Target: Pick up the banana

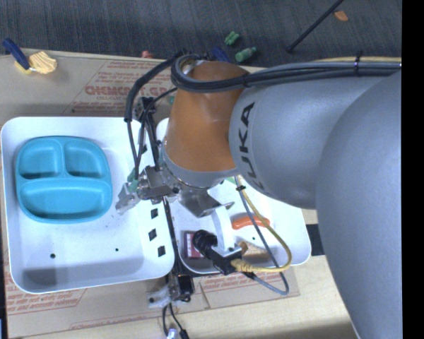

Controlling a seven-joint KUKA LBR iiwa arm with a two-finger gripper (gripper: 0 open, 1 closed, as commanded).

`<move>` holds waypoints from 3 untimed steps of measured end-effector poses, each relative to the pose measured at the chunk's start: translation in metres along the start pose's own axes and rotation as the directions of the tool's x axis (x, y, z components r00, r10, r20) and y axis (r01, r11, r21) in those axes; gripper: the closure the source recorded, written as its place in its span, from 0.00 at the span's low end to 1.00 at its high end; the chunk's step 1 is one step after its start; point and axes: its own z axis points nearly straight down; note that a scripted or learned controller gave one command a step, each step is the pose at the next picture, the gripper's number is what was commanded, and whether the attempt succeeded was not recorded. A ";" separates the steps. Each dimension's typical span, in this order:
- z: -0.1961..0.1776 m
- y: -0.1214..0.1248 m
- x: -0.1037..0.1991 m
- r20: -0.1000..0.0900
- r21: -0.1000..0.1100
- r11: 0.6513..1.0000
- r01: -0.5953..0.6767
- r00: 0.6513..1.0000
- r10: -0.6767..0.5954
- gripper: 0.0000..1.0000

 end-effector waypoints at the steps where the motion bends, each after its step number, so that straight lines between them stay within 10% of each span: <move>1: 0.104 0.007 0.038 0.001 0.001 0.947 -0.321 0.947 0.321 0.00; 2: -0.040 0.034 -0.057 0.000 -0.005 0.971 -0.241 0.971 0.241 0.00; 3: -0.049 0.034 -0.055 -0.001 0.000 0.973 -0.232 0.973 0.232 1.00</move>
